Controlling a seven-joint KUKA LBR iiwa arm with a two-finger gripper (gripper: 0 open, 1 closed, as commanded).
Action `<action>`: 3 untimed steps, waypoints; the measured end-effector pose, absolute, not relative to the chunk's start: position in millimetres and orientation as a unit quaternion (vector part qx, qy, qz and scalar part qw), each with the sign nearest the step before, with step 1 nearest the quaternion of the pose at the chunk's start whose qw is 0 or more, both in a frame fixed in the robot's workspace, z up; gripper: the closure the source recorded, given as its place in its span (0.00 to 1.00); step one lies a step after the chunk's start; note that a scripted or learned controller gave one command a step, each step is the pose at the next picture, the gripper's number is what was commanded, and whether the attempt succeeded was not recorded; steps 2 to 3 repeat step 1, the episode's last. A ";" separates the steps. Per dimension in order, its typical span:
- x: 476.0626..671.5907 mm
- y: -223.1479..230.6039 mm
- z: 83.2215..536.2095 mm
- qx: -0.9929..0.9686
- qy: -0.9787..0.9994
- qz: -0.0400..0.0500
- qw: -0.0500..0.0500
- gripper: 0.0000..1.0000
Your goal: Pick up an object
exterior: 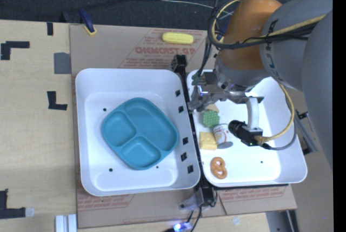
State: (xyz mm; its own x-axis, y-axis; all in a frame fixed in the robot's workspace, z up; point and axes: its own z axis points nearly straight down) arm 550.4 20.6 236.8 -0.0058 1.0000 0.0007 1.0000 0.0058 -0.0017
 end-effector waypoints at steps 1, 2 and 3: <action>546.7 70.8 239.9 -0.705 -0.709 0.000 0.001 1.00; 546.7 70.8 239.9 -0.705 -0.709 0.000 0.001 1.00; 546.7 70.8 239.9 -0.705 -0.709 0.000 0.001 1.00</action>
